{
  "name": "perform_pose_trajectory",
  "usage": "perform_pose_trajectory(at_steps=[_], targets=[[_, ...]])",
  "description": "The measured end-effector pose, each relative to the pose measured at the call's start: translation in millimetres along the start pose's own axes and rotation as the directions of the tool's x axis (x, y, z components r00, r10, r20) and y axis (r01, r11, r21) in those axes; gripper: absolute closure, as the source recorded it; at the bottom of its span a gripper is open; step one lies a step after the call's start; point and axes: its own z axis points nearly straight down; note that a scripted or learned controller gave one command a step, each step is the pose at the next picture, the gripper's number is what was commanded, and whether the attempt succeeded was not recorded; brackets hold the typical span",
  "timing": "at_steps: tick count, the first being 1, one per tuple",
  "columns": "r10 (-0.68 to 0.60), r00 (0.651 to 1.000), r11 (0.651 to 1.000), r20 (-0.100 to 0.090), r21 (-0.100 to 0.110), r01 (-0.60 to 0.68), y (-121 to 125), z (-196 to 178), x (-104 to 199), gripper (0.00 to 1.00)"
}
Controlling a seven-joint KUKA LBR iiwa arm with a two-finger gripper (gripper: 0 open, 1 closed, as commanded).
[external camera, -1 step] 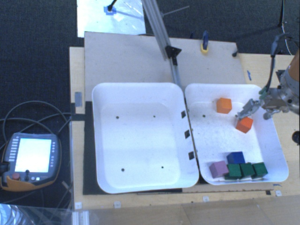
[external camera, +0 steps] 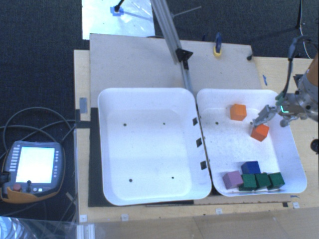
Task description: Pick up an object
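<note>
From above, the gripper (external camera: 262, 117) reaches in from the right over the right bin (external camera: 299, 158), its tip just beside the red-orange cube (external camera: 260, 132), though whether it is spread or pinching I cannot tell; an orange cube (external camera: 238, 112) sits a little further left and back. The near corner packs a pink block (external camera: 232, 179), a blue block (external camera: 250, 167) and green blocks (external camera: 261, 181) tight together, so the loose cube looks the easier target; the left bin (external camera: 107, 148) lies well apart.

Count from my remote station: I see two shallow white plastic bins, the left bin (external camera: 107, 133) and the right bin (external camera: 291, 148). Two orange cubes: one orange block (external camera: 238, 112), a second orange block (external camera: 259, 132). One blue cube (external camera: 250, 167). One pale purple cube (external camera: 232, 179). Green cubes, I make three in a row (external camera: 261, 181). Seven blocks total. One handheld control pendant with a bright screen (external camera: 31, 171).
</note>
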Motion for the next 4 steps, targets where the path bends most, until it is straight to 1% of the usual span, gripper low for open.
perform_pose_trajectory(at_steps=[1,2,3,4], targets=[[0.001,1.000,1.000,-0.001,0.006,-0.001,7,60,1,0.00],[0.001,1.000,1.000,0.000,0.005,-0.001,12,103,3,0.00],[0.002,1.000,1.000,0.000,0.005,-0.002,10,145,2,0.00],[-0.002,1.000,1.000,0.000,-0.002,0.002,12,132,2,1.00]])
